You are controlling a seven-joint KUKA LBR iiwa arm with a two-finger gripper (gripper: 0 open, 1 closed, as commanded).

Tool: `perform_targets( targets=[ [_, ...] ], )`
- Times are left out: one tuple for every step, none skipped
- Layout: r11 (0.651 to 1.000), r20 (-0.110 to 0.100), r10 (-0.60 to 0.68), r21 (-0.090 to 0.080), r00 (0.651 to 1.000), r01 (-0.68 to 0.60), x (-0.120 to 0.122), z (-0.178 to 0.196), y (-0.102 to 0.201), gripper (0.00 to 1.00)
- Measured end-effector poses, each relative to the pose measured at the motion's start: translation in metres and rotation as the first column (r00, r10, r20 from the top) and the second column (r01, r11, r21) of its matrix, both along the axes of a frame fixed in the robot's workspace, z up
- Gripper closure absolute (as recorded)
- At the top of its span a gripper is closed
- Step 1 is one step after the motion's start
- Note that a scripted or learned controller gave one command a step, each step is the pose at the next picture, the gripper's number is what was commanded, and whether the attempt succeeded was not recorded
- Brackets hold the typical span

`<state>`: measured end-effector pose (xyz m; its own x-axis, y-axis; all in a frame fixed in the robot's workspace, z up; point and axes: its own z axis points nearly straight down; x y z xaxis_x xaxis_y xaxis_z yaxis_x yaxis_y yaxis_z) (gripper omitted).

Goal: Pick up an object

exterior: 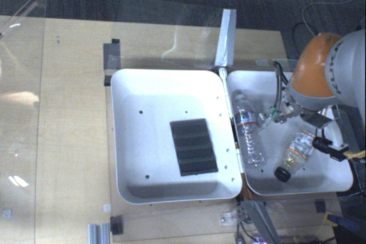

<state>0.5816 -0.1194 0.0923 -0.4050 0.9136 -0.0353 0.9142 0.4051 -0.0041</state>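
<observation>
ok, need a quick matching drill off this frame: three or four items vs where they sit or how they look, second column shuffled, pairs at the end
Items:
1. black ridged pad
2. clear bottle with red label
3. bottle with black cap
4. orange band

Descriptions:
A. lying along the right bin's left wall
B. on the arm, above the right bin
C. flat on the left bin's floor
D. lying tilted in the right bin, cap toward the near wall

Pairs: 1-C, 2-A, 3-D, 4-B

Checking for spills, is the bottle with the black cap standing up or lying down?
Lying down: the black-capped bottle rests on its side in the right bin.
</observation>
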Motion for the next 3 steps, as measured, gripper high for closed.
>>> perform_targets(
  targets=[
    [0.97,0.002,-0.242,0.034,0.97,0.242,0.012,-0.003,-0.033,0.0],
    [0.963,0.0,-0.268,0.034,0.963,0.268,0.032,-0.004,-0.064,0.0],
    [0.972,-0.006,-0.233,0.033,0.972,0.233,0.089,-0.004,-0.055,0.0]
  ],
)
